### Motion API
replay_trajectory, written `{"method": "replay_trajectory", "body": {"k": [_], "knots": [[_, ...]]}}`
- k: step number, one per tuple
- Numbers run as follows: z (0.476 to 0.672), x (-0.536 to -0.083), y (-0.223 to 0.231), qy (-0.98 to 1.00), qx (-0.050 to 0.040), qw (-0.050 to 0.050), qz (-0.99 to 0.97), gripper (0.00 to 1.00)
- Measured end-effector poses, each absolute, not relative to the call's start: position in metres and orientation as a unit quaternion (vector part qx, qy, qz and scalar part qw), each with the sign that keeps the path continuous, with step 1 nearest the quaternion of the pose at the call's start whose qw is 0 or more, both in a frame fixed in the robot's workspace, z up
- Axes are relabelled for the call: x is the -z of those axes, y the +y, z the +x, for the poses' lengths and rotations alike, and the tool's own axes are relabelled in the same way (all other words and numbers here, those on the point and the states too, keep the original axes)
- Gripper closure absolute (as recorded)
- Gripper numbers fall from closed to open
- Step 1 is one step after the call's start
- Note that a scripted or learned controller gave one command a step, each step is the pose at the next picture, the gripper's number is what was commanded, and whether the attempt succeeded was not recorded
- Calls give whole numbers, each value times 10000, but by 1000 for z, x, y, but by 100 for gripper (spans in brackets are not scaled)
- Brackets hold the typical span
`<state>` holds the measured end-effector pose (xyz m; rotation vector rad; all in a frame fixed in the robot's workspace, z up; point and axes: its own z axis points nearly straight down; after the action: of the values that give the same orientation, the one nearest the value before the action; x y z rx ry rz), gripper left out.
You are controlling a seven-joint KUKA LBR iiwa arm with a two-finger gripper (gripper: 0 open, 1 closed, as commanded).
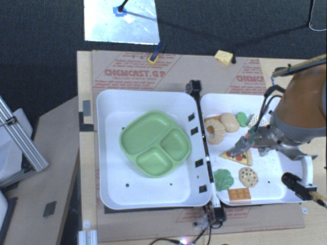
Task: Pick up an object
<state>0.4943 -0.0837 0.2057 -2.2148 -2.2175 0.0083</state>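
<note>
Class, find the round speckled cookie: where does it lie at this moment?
The round speckled cookie lies in the right-hand white bin, near its front edge, between the green leafy piece and the orange cracker.

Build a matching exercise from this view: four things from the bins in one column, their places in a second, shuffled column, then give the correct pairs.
Things:
1. green three-compartment plastic plate
2. round tan chocolate-chip cookie
3. orange square waffle cracker
4. triangular toy pizza slice

Places:
A. at the front edge of the right bin
B. at the tip of the gripper
C. alone in the left bin
D. right of the green leafy piece, just behind the cracker

Pairs: 1-C, 2-D, 3-A, 4-B
</note>
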Motion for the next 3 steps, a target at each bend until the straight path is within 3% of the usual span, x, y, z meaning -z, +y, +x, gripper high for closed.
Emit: {"method": "replay_trajectory", "body": {"k": [1, 3], "knots": [[497, -210, -84, -7082, 5, -4, -7061, 0], [504, -112, -83, -7075, -8, 17, -7067, 0]]}}
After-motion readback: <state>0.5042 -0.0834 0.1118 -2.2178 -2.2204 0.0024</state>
